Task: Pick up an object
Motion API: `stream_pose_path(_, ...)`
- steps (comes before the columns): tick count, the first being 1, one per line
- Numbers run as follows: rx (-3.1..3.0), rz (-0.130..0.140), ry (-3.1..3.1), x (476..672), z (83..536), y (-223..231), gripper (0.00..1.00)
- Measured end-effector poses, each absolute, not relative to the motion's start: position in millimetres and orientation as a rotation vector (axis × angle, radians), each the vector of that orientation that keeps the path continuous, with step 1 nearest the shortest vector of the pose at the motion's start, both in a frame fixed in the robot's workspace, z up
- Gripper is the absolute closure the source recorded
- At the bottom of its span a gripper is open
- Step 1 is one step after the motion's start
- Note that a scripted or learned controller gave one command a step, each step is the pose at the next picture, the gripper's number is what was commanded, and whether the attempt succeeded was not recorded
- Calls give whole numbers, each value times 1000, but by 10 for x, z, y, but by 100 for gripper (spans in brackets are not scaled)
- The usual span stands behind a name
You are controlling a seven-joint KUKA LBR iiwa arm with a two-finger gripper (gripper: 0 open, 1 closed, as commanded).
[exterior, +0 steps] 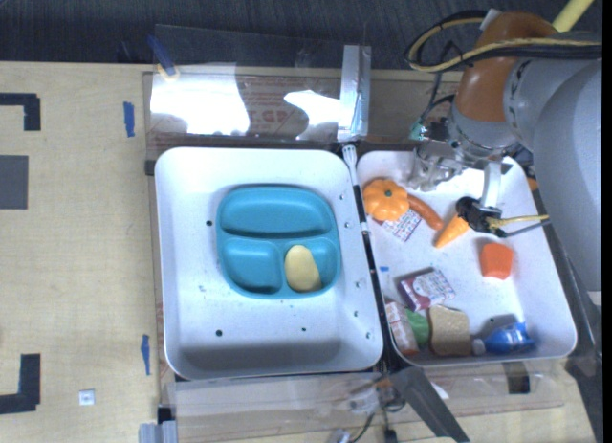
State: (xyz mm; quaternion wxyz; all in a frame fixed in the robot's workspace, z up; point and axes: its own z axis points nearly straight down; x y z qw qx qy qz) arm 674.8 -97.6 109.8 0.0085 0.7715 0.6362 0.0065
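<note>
From the camera view, I am watching the gripper (432, 169) hanging at the back of the right bin (559, 321), just beside the small orange pumpkin (386, 199). Whether anything is in its grasp I cannot tell. I am judging the pumpkin nearest; I would centre over it, clear of the carrot (452, 232), before descending.

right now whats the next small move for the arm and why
Probably a short drop toward the orange pumpkin. The gripper sits at the back of the right bin, just beside the pumpkin, with nothing visibly held, so that looks like the nearest pick.
</note>
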Motion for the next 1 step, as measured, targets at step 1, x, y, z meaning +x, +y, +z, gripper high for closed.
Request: stream_pose_path(1, 2412, 16, 1989, 6738, 1079, -975, 0)
